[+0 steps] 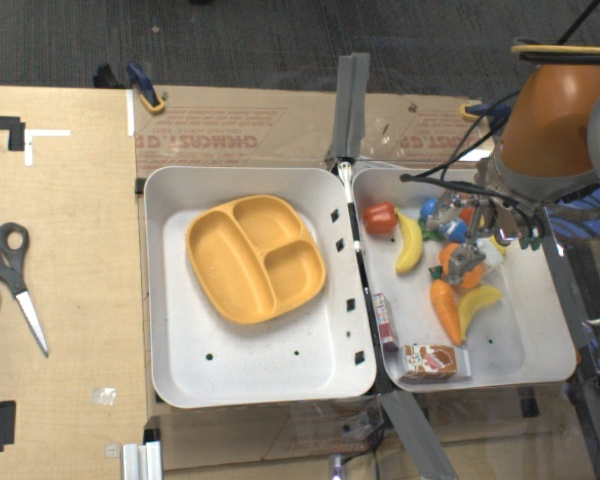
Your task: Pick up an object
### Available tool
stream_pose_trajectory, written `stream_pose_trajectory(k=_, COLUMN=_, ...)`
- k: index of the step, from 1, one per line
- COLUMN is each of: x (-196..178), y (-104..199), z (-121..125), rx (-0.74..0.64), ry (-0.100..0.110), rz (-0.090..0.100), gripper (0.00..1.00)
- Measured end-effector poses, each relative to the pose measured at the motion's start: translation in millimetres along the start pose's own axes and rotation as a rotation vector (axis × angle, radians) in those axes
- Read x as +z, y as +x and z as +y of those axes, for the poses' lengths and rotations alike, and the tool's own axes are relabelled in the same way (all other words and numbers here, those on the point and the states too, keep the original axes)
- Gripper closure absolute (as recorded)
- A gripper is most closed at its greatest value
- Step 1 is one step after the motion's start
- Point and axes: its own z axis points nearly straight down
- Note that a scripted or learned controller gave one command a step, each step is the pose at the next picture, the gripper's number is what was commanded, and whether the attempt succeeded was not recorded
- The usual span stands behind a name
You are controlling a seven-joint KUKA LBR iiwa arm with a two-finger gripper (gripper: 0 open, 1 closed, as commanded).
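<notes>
The right bin holds several toy foods: a red pepper, a yellow banana, an orange carrot, a second yellow piece, a small orange piece and blue and green items. A brown snack box lies at the bin's near edge, and a thin pink packet lies along its left wall. My gripper is low in the bin, right over the small orange piece and just above the carrot. The arm's orange band hides the bin's far right corner.
The left bin holds an orange divided plate. A grey bar runs back from between the bins. Scissors lie on the wooden bench at far left. Cables hang from the wrist over the right bin.
</notes>
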Motion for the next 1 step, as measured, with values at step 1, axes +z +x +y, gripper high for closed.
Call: stream_pose_trajectory(k=1, x=50.4, y=40.5, z=36.4, rx=0.026, ry=0.0, rz=-0.002, gripper=0.0)
